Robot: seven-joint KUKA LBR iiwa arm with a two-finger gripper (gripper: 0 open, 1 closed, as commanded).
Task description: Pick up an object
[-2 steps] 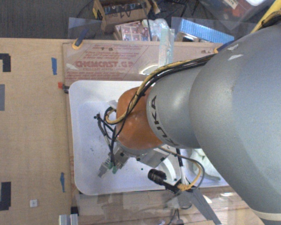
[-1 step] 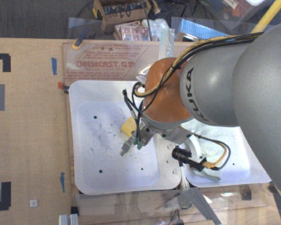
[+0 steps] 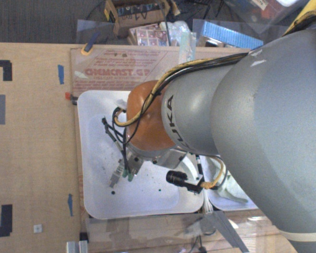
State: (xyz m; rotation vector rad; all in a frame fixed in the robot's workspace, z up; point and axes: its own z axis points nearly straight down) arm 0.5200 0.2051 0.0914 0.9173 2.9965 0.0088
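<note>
The gripper (image 3: 119,176) is down low over the left bin (image 3: 95,141), nothing visibly between its tips. Open or closed, I can't tell. No object shows near it, so the pick looks undone.

A small green and grey object (image 3: 122,174), thin and elongated, lies tilted on the floor of the left shallow white plastic bin (image 3: 95,194), towards the bin's lower middle. Its green part sits at the upper right end and its grey part points down and to the left. It is directly under the arm's wrist, which hides its upper end, so its full shape cannot be made out.
</note>
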